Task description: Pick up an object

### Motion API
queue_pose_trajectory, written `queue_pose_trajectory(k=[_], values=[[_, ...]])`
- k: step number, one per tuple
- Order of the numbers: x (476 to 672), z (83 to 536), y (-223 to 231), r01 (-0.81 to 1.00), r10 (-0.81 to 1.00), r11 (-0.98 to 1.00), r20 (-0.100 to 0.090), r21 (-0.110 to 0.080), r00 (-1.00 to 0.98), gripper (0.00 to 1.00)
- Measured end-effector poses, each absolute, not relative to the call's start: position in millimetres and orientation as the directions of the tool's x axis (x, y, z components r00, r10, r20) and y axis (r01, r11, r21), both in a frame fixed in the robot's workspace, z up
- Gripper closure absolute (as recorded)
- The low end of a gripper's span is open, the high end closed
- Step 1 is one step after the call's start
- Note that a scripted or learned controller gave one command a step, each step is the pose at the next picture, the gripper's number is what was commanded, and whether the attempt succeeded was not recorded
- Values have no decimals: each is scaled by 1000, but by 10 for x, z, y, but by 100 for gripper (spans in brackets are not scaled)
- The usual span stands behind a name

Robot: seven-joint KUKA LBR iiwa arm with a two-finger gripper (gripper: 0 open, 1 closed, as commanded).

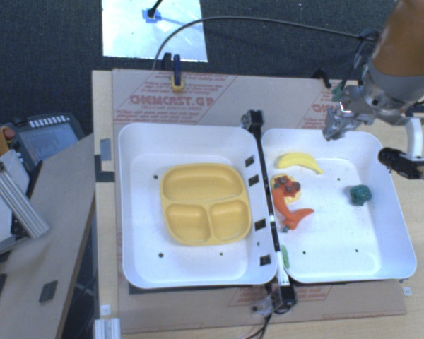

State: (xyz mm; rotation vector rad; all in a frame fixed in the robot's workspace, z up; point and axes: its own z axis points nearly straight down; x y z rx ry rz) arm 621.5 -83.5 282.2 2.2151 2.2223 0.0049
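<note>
At the near edge of the bench, a black clip and cable end [281,299] sit at the foot of the divider [261,189] where the two white bins meet; this divider serves as the landmark for everything else. To its left lies the left bin [138,260], bearing a yellow three-compartment tray [201,203] whose right edge comes close to the divider. To its right lies the right bin [381,260]. Just beside the divider in that bin, an orange carrot-shaped toy [291,214] lies with a small red piece [286,185] at its far end. A yellow banana [300,162] rests a little farther from the divider and toward the bin's far wall. A green lump [360,193] sits well apart from the divider, near the bin's right wall. The gripper [336,130] hangs over the far rim of the right bin, well to the right of the divider's far end, with nothing seen between its tips; whether its fingers are parted or closed cannot be told.
</note>
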Motion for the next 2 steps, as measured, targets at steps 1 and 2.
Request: queue_pose_trajectory(k=[1, 2], values=[[6232, 2802, -282, 1000, 1000, 10, 2, 2, -10, 100], [6103, 2651, 160, 1000, 1000, 8, 1, 1, -8, 100]])
